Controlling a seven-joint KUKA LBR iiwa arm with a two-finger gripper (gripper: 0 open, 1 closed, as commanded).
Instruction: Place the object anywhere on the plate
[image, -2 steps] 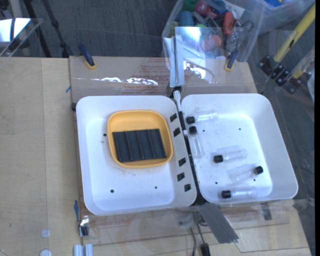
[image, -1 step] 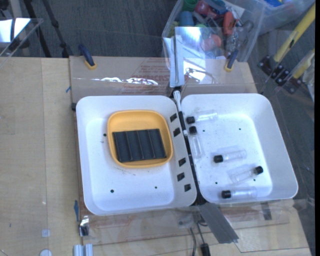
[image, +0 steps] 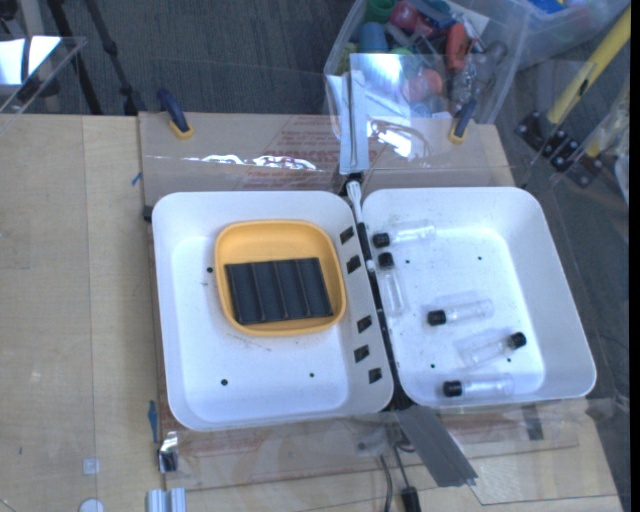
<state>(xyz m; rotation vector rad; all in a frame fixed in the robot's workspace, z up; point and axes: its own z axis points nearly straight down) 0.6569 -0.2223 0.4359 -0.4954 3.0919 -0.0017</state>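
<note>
A yellow plate (image: 322, 246) with rounded corners lies in the left white bin (image: 190, 380). A dark ribbed rectangular block (image: 278, 290) rests flat on the plate and covers most of its floor. In the right white bin (image: 555, 300), several clear vials with black caps lie on their sides. One vial (image: 408, 235) is at the back left and another (image: 462, 313) is near the middle. A third vial (image: 480, 385) lies by the front wall.
Black clips (image: 362, 325) line the divider where the two bins meet. At the back stands a clear tub (image: 430, 50) of coloured items, with a shiny clear sheet (image: 385, 100) in front of it. Clamps (image: 178, 122) hold the backing board. A grey flat piece (image: 435, 445) lies in front of the bins.
</note>
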